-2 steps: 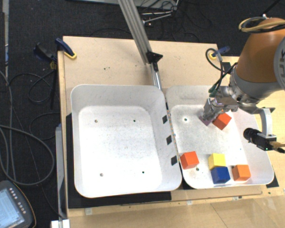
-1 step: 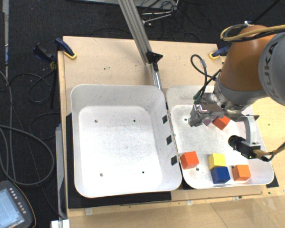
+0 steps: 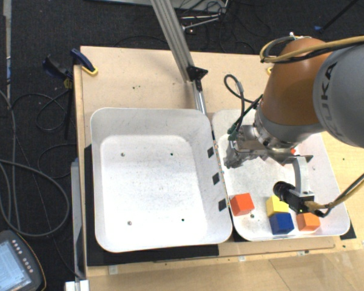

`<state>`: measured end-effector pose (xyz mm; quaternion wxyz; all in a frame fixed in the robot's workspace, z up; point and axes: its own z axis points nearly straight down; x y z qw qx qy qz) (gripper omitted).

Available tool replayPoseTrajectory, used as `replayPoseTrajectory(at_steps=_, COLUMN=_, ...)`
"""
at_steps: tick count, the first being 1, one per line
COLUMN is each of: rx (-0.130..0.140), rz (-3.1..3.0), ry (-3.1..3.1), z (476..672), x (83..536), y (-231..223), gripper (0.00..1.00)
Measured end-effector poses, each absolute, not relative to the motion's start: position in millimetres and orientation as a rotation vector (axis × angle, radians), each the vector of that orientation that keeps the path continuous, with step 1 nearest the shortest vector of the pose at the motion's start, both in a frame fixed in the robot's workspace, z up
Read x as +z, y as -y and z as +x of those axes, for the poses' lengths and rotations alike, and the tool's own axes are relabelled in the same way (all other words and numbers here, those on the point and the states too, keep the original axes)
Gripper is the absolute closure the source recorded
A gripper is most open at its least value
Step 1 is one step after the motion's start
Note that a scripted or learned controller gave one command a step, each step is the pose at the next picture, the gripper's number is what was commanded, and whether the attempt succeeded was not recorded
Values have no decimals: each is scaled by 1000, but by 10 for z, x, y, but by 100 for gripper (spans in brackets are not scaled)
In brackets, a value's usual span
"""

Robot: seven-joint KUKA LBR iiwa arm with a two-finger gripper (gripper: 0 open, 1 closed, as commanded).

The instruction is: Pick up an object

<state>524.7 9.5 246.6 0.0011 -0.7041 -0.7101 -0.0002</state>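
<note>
Grey arm: KUKA arm (image 3: 318, 96) reaches in from the right, orange band above the wrist, its bulk hanging over the right bin.
Left bin: white, shallow (image 3: 151, 174) — speckled floor.
Right bin: white (image 3: 255, 174), partly under the arm; holds all the blocks, grouped along its near edge.
Gripper: (image 3: 235, 153) sits above the far-left part of the right bin, near the divide between bins; nothing seen between its fingers, and open or closed — cannot tell from this angle.
Orange cube: (image 3: 241, 204) nearest to the gripper, a little toward the near edge from it, apart from the others. Likely target.
Yellow block: (image 3: 277, 206) touching the blue block (image 3: 282, 223); second orange block (image 3: 308, 222) just beside them.
Handling, judged: small rigid cubes, probably light, flat-faced, not fragile; take hold across two opposite flat sides. The lone orange cube has free space around it; the crowded trio does not.
</note>
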Motion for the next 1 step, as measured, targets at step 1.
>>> replayPoseTrajectory(at_steps=1, rx=-2, rz=-2209, ry=2230, z=5145, x=2478, y=-677, gripper=100)
